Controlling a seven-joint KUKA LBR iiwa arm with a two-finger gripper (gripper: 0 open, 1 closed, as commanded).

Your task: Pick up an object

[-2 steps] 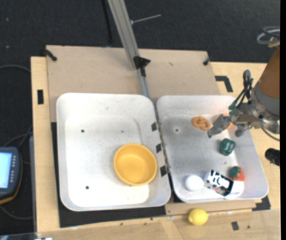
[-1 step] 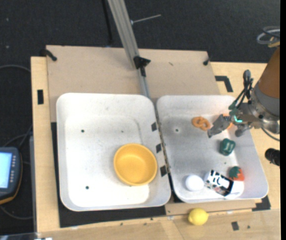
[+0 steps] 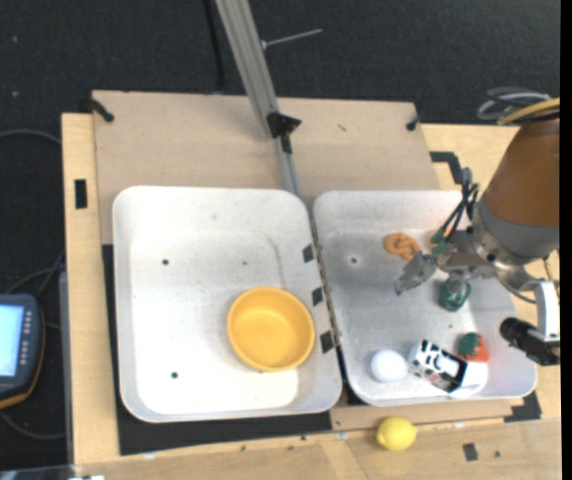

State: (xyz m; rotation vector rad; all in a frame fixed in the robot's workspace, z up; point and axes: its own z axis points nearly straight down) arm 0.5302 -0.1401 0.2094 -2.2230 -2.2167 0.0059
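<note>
From the fixed camera above the bench, the grey arm with its orange band (image 3: 526, 183) reaches in from the right over the right-hand shallow white bin (image 3: 366, 223). Its two-finger gripper (image 3: 444, 268) hangs low among the objects there, but its dark metal parts blur together — whether the claw is wide or narrow I cannot tell, and nothing can be seen held between it.

Candidates for the pick all lie in this right bin: a small orange ring-shaped piece (image 3: 400, 245) just beside the gripper on its left, a small dark-green rounded object (image 3: 454, 294) right under the wrist, a white ball (image 3: 388, 365) near the front wall, a black-and-white patterned toy (image 3: 436, 362) beside it, and a small red-and-green piece (image 3: 473, 346) next to that. The left-hand white bin (image 3: 166, 218) holds a yellow plastic bowl (image 3: 271, 328). A yellow lemon-like fruit (image 3: 396, 433) sits on the bench outside both bins.

The risks, as I judge them — the green object is partly hidden by the wrist, so a closing claw may catch only its edge and flick it away. The orange ring lies so near that a finger could nudge it or come down on top of it. Both are small and low, so the claw may shut on air or scrape the bin floor.
</note>
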